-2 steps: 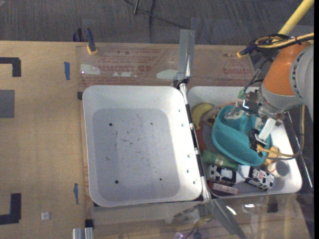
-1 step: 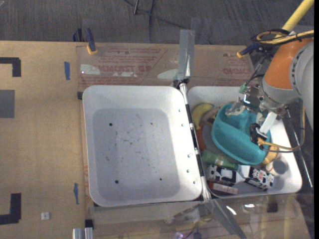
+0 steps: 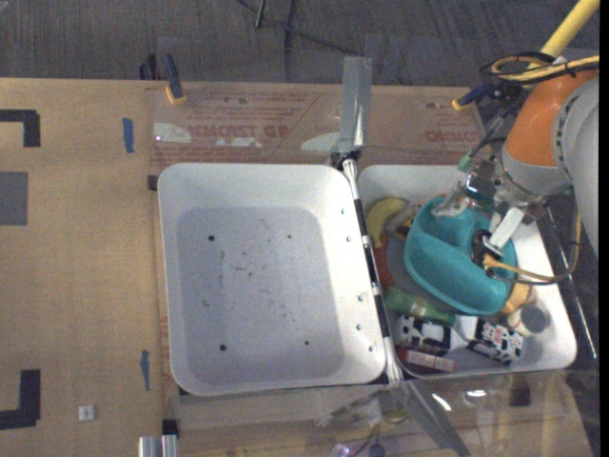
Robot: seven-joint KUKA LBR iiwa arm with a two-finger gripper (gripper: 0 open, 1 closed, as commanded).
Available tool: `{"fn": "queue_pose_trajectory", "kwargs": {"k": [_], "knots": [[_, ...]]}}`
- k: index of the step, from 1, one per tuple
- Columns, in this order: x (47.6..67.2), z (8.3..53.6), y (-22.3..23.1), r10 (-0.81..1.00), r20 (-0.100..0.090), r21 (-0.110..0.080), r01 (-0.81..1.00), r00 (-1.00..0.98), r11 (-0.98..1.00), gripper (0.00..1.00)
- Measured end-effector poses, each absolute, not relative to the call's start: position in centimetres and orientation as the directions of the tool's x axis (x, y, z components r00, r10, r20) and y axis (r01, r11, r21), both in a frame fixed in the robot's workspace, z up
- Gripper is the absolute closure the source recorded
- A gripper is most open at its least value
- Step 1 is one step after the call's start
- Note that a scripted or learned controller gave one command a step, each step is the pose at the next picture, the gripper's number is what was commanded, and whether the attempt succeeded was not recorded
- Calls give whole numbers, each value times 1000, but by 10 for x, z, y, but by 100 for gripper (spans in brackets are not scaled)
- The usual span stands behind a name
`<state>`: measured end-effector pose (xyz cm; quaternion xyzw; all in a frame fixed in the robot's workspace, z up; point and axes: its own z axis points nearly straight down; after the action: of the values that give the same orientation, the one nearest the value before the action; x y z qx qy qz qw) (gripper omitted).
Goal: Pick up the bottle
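1. Camera view, layout: the surface is carrying two shallow white bins side by side. The left bin and the right bin are meeting along a shared edge near the middle of the frame.
2. Camera view, arm: the grey arm is reaching in from the right, with its orange band sitting above the wrist.
3. Camera view, claw: the claw is hanging over the far half of the right bin, right at the upper edge of a large teal item. Whether the claw is standing wide or narrow cannot be told, and nothing is showing as gripped.
4. Camera view, pile: the teal item, rounded and broad, is lying on top of the other things in the middle of the right bin.
5. Camera view, task thing: the bottle, as far as can be told the green elongated item, is lying on its side at the teal item's lower left edge and partly under it.
6. Camera view, neighbours: a yellow curved item is lying between the teal item and the bin's left wall.
7. Camera view, near edge: two black-and-white patterned items are lying along the near side of the right bin, and a slim dark red item is lying just beside the first.
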<state>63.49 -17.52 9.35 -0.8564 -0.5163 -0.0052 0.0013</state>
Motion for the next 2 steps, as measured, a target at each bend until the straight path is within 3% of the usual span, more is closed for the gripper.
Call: {"fn": "queue_pose_trajectory", "kwargs": {"k": [1, 2], "knots": [[618, 92, -175, 877, 7, 16, 877, 481, -481, 0], [643, 91, -161, 802, -6, -12, 802, 598, -598, 0]]}}
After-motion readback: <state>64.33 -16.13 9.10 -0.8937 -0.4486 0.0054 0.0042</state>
